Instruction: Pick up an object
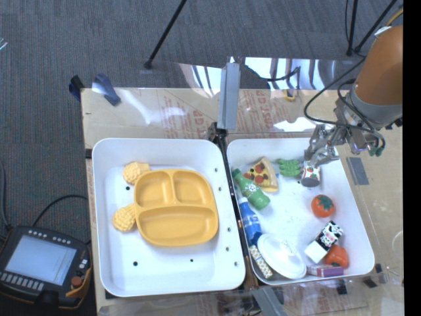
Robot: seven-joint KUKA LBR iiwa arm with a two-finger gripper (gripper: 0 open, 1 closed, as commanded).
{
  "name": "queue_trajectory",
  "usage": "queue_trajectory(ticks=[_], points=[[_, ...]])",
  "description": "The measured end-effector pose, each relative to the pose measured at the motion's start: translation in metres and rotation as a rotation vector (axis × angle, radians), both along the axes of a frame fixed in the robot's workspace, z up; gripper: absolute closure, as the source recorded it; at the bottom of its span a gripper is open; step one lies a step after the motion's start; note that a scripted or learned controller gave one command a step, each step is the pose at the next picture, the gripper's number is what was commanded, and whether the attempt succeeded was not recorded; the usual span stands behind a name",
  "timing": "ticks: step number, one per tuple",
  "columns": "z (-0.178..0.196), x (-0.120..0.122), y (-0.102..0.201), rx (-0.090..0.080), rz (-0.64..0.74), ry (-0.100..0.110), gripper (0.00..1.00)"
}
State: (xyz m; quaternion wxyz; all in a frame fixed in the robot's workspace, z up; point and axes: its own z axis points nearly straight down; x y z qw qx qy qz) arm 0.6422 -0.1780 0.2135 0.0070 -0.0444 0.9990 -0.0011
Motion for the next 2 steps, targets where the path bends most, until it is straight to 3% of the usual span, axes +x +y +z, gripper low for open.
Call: queue_trajectory(ticks=[1,2], points=[[-0.008,0.003,0.041,0.005,-0.101,0.012,1.00],[0.003,0.005,0.042,0.005,-0.100,0.007,1.00]])
